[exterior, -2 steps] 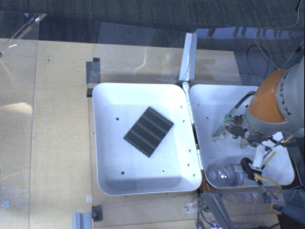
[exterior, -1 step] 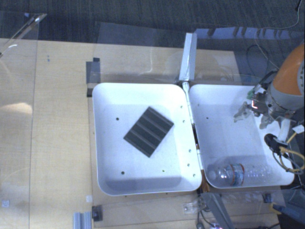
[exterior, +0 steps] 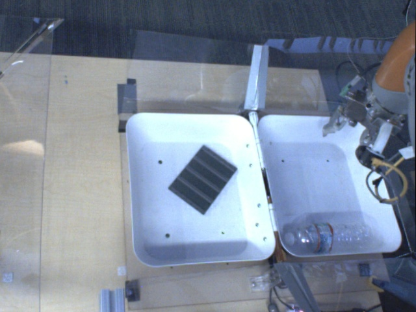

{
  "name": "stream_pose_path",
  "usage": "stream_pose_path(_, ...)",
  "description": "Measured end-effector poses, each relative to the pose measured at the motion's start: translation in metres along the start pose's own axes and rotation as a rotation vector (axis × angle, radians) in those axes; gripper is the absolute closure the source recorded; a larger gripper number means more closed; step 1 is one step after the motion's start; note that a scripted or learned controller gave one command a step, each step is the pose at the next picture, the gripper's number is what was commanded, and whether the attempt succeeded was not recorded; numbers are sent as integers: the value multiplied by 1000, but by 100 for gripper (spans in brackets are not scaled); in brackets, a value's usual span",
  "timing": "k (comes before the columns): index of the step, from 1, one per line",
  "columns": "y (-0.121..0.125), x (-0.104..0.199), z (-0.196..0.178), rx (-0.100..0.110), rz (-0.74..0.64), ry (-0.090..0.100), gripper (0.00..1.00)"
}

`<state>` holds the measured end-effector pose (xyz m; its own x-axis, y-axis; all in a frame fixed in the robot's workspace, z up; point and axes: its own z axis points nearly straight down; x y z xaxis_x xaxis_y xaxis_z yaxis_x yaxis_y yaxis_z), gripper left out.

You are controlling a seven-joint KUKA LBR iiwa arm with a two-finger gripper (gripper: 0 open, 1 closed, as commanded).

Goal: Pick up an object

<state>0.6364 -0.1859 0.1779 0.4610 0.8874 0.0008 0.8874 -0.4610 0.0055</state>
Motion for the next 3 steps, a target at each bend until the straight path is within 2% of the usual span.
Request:
stream_pose_path(1,-102,37,89,-2,37,5,0)
stream_pose_path(2,-148,-9,-18,0,-196,1,0)
stream_pose_path(3,-181,24,70,4,-286,2,0)
